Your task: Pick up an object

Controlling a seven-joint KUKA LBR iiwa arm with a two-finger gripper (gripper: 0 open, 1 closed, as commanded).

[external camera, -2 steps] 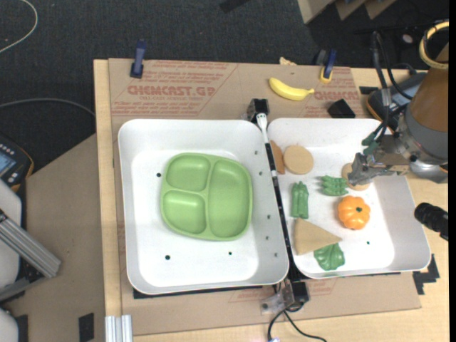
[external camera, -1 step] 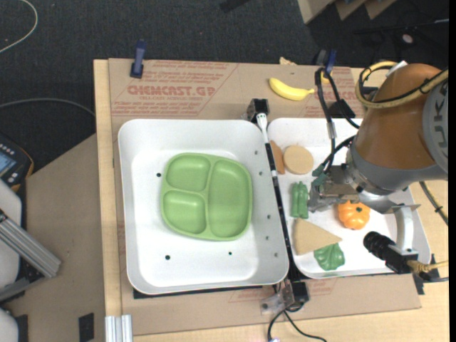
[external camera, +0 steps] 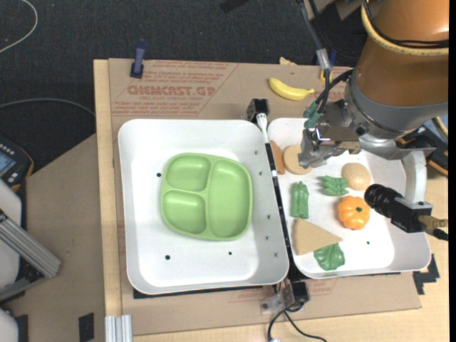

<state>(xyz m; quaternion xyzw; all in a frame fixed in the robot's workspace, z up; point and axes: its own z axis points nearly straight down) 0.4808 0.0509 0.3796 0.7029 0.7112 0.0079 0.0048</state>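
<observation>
My gripper [external camera: 311, 154] hangs low over the back left corner of the right bin [external camera: 406, 256], at the edge of a round tan disc [external camera: 292, 159]. A brown piece [external camera: 278, 161] lies just left of the disc. The arm's grey and orange wrist [external camera: 399, 55] covers the bin's back right part. Further forward lie a green pod [external camera: 299, 200], a small green leafy piece [external camera: 333, 185], a beige egg-shaped piece [external camera: 355, 174], an orange pumpkin [external camera: 354, 213], a tan wedge [external camera: 310, 236] and a green leaf [external camera: 330, 256].
The left bin [external camera: 142, 255] holds a green divided plate [external camera: 207, 196]. A yellow banana [external camera: 288, 89] lies on the bench behind the right bin. A black cylinder on a white bracket [external camera: 388, 201] reaches over the right bin's right side.
</observation>
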